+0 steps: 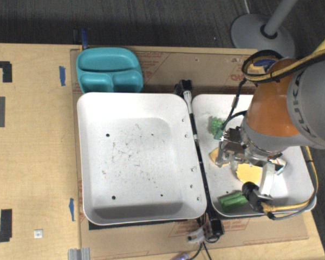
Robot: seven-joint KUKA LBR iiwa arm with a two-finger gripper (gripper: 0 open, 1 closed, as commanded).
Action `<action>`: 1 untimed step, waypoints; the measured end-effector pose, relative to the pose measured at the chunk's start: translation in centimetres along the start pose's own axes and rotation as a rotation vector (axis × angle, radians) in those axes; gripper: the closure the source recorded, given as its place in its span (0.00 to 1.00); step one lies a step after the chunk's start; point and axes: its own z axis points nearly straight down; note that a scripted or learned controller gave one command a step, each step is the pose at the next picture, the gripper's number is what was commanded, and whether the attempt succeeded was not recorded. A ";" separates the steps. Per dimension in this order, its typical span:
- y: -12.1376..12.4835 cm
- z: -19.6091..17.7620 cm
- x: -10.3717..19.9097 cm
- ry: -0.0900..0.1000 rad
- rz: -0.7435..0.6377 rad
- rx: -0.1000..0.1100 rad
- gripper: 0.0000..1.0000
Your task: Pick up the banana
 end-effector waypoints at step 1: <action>0.1 -1.0 0.1 0.000 -0.001 -0.001 1.00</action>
